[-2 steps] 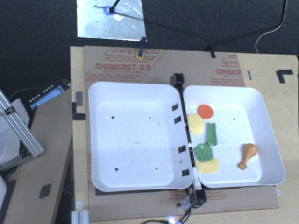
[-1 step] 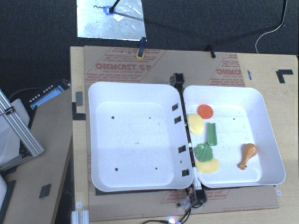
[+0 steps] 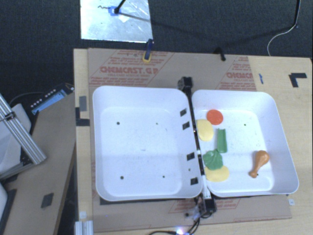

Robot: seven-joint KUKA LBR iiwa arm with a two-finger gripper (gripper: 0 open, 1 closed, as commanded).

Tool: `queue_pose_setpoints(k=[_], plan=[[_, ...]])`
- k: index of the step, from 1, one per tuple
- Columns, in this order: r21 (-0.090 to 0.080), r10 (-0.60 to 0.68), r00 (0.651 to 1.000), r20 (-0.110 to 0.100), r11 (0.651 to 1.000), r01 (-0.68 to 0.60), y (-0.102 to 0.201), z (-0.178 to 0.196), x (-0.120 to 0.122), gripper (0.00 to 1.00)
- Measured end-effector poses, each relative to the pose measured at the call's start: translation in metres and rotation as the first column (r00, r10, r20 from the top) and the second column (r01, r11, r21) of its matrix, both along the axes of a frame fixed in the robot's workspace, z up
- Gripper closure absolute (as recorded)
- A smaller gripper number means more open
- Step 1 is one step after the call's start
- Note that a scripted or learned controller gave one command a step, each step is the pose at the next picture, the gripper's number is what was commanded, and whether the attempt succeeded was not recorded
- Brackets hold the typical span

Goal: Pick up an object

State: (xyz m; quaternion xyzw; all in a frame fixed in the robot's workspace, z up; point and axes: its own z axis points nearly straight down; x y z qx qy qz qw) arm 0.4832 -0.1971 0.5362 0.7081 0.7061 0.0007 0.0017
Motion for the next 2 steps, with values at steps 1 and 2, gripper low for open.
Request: queue_pose_setpoints(k=[1, 2], plan=[[0.001, 0.011, 1.0, 0.001, 1.0, -0.011, 0.05, -0.001, 0.004, 1.0], [-0.002, 0.002, 1.0, -0.001, 1.0, -0.002, -0.012, -0.002, 0.056, 1.0]])
